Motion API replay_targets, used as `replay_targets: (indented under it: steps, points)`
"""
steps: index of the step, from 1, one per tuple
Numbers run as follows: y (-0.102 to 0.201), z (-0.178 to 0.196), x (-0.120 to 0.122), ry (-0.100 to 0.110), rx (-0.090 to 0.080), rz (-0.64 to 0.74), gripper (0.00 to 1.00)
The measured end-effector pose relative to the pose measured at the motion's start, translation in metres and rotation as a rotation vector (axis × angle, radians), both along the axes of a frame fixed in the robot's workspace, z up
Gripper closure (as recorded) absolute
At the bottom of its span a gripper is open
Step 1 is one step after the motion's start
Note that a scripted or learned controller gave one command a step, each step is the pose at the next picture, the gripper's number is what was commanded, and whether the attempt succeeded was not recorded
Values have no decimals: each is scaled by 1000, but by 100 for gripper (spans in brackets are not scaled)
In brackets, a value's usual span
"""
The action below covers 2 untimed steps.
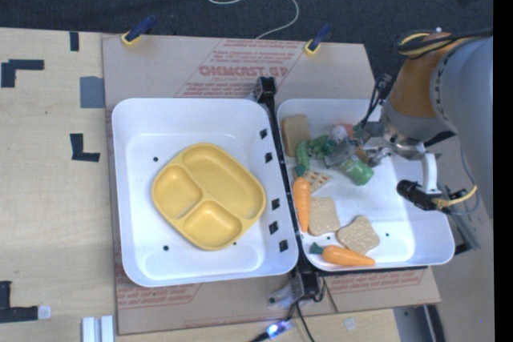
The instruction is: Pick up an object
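The right bin (pixel 417 240) holds several toy foods. A tan bread slice (pixel 296 130) lies at its far left corner, and a green leafy piece (pixel 315 149) sits beside it. My gripper (pixel 357 148) is low over the middle of this bin, right above a green vegetable piece (pixel 359 171) and next to a small pinkish item (pixel 341 130). An upright carrot (pixel 301 203) lies along the left wall. Near the front are two bread slices (pixel 323 215) (pixel 358 235) and a second carrot (pixel 347 255).
The left bin (pixel 136 132) holds a yellow divided plate (pixel 208 195). A black divider (pixel 276 164) separates the bins. The grey arm with its orange band (pixel 417 84) fills the right side, trailing a black cable (pixel 429 196). A thin wire (pixel 248 0) lies beyond the bins.
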State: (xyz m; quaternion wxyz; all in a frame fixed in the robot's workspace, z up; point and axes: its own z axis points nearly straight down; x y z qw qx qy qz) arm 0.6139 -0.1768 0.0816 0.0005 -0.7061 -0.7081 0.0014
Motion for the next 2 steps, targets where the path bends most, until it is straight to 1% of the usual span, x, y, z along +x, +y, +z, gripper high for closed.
replay_targets:
  steps: [1, 2]
  points:
    - [0, 15, 2, -5, -1, 1, 100]
    - [5, 75, -3, -6, 1, -1, 100]
